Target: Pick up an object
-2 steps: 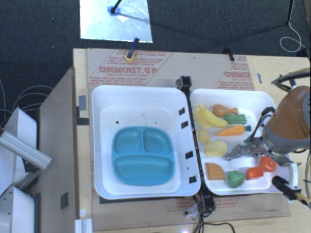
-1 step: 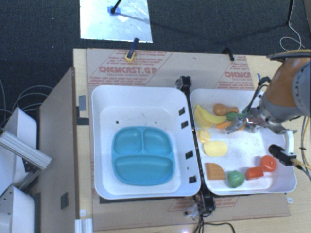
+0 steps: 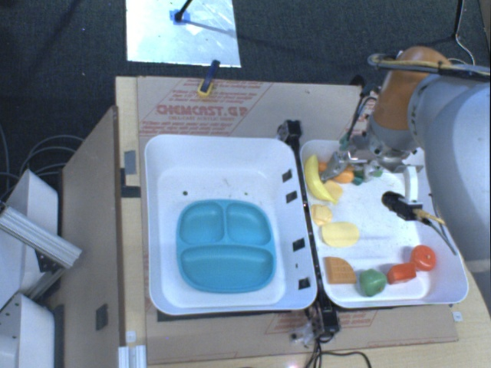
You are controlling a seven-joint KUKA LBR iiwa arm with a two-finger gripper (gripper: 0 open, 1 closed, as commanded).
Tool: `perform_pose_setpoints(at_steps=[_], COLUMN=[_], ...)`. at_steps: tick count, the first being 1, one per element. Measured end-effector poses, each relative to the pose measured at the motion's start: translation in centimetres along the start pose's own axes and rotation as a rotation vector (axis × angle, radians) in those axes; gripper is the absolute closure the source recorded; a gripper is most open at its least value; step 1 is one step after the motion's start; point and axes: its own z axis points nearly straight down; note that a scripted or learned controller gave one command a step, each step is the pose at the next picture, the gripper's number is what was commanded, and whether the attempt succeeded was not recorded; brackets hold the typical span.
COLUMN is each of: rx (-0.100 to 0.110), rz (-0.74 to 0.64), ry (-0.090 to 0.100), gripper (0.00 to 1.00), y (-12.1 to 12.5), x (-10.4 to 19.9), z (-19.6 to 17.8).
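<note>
Now claw [image 3: 343, 171] low in right bin [image 3: 453, 286], upper-left corner, beside banana [image 3: 317, 179] and orange piece [image 3: 344, 177]; likely lining up grasp. Finger state: cannot tell. Blue tray [image 3: 225, 245] in left bin [image 3: 161, 205].

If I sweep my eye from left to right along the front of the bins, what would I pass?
Blue divided plate → brown bread-like piece → green toy vegetable → red toy piece → toy tomato.

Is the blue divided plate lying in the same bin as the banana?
No, the blue divided plate lies in the left bin, while the banana lies in the right bin.
</note>
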Motion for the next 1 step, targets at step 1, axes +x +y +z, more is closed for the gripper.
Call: perform_pose_setpoints(at_steps=[1], rx=[0.001], rz=[0.003], ry=[0.001], gripper=[1.00], y=[-0.35], x=[-0.48], z=[-0.85])
